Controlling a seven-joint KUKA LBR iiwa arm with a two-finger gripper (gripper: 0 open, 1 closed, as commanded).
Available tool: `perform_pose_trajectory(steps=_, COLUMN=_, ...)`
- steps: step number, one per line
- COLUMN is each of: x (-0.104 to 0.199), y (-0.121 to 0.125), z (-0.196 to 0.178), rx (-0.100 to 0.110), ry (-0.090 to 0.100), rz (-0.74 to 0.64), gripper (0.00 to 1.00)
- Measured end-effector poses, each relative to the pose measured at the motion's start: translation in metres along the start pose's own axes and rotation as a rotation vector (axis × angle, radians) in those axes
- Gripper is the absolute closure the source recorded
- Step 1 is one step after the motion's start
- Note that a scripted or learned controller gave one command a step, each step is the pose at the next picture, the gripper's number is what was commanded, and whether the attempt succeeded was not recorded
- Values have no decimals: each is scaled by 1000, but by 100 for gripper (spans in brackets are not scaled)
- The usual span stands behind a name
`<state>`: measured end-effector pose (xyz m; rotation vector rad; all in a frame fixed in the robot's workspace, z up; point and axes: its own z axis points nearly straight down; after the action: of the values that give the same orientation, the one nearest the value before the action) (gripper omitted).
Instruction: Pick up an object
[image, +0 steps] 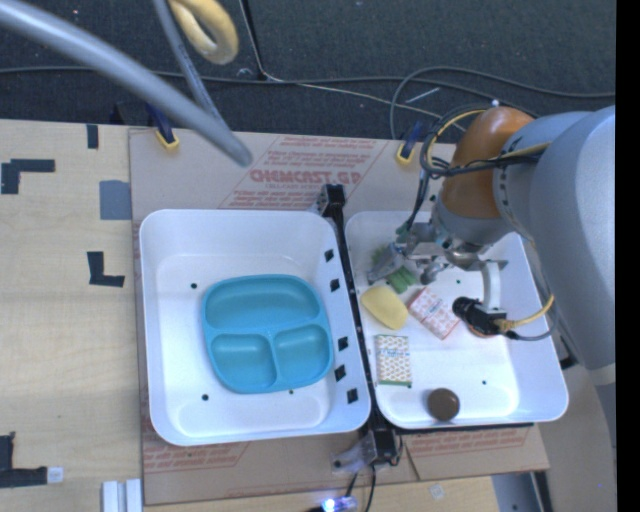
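Observation:
The right bin (520, 400) holds a yellow soft lump (384, 307), a pink-checked packet (433, 312), a green-patterned packet (393, 360), a brown ball (443, 403) and a green item (403, 279). My gripper (408, 262) is low in the bin's far left part, directly over the green item and just beyond the yellow lump. The wrist and grey arm reach in from the right and cover the bin's far right side.
The left bin (160, 300) holds a blue divided tray (267, 332). A black clip strip (340, 290) runs between the bins. Cables (500, 320) trail from the wrist over the right bin. Cardboard (300, 170) lies under both bins.

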<state>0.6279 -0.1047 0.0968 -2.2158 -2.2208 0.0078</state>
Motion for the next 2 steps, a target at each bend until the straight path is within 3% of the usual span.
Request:
perform_pose_trajectory(steps=1, x=1, y=0, z=12, rx=-5, ry=-1, rz=0, gripper=0)
perform_pose_trajectory(steps=2, x=1, y=1, z=1, rx=-7, ry=-2, rz=-1, gripper=100)
